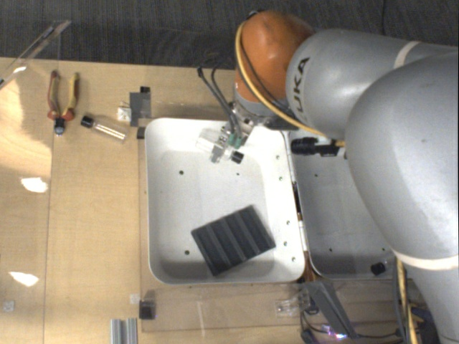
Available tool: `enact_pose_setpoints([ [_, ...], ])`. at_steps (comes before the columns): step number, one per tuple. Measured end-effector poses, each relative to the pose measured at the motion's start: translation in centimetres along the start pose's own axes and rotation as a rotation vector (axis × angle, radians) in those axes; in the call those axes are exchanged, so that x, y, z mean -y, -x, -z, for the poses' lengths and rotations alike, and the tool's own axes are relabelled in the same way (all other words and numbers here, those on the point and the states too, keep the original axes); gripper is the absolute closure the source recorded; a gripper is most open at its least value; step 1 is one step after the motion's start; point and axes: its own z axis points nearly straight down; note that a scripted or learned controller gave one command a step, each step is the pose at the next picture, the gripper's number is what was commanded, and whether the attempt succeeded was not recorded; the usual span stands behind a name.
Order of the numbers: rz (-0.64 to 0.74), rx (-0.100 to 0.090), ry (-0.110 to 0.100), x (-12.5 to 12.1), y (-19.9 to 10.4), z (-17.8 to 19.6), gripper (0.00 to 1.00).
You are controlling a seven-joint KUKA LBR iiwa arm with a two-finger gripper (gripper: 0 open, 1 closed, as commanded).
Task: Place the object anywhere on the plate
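Seemingly, the carrying step is in hand: the gripper (224, 146) is held above the far part of the left bin (163, 213), clear of the dark ribbed plate (234, 240) near its front. A move toward the plate is called for. Whether anything is gripped cannot be told.
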Motion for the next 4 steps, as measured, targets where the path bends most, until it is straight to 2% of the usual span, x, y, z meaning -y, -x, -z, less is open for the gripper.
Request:
enact_pose_setpoints([
  [1,-0.304,-0.001,-0.002,-5.6,-5.4,-4.2,1.0],
  [2,0.026,0.002,0.002,-8.1,-5.5,3.7,1.0],
  [4,0.063,0.007,0.008,-8.8,-5.9,6.1,1.0],
])
